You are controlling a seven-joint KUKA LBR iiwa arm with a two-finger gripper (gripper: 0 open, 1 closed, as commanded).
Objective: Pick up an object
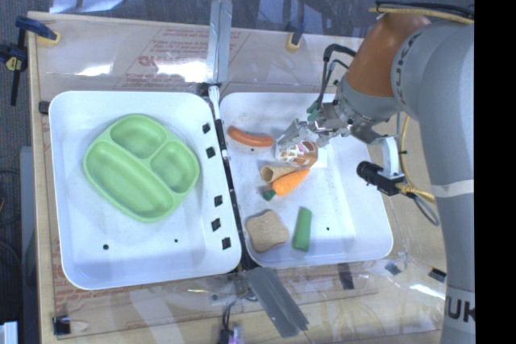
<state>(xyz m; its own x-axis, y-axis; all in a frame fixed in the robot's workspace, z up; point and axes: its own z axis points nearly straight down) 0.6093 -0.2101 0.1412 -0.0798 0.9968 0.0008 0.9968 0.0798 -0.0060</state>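
Note:
The right bin [363, 213] holds several toy foods. An orange-red sausage [250, 138] lies near its back left. A tan cone [276, 171] and an orange carrot [291, 181] lie in the middle. A slice of bread [266, 230] and a green stick [302, 228] sit near the front. A white and pink item [298, 151] lies just behind the carrot. My gripper [303, 130] is low over that white and pink item, right at its back edge. Whether it touches the item is unclear.
The left bin [72, 254] holds a green divided plate [141, 165]. A black strip with clips [219, 189] separates the two bins. The grey arm [427, 84] and its cables cover the right bin's back right corner.

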